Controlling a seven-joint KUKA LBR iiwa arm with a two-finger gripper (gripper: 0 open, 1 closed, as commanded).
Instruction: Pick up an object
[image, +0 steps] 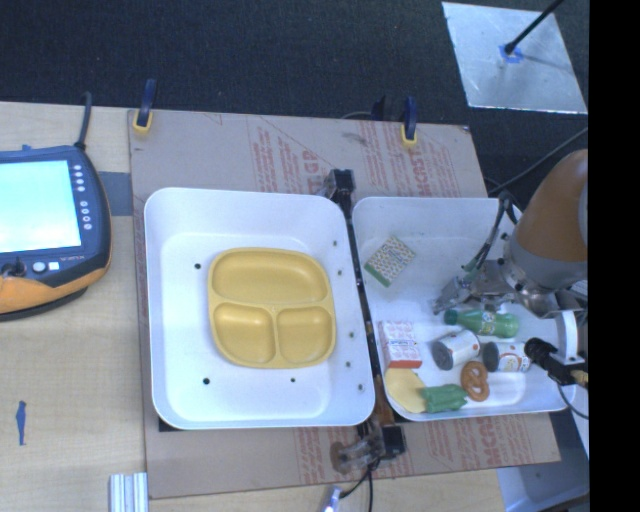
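Nothing is getting lifted yet as far as I can see, so pretty much the whole pick is still waiting to happen. The counter (70, 380) is carrying two white bins side by side. The left bin (180, 380) is holding just a yellow divided tray (270, 305), sitting flat in the middle. The right bin (420, 215) is where the small stuff is lying, and the arm (552, 215) is reaching into it from the right — the jaws (462, 290) are sitting low near the bin's middle-right, but they're a dark blur, so I can't tell how they're standing, wide or narrow.

The likeliest target, I'm guessing, is the green bottle (484, 322), lying on its side just beside and below the jaws, still resting on the bin floor. Nearby things are crowding it — a red and white box (401, 343), a small white cup (455, 350), a brown pretzel-looking ring (475, 380) and a green patterned packet (390, 259) further up, well apart from the rest.
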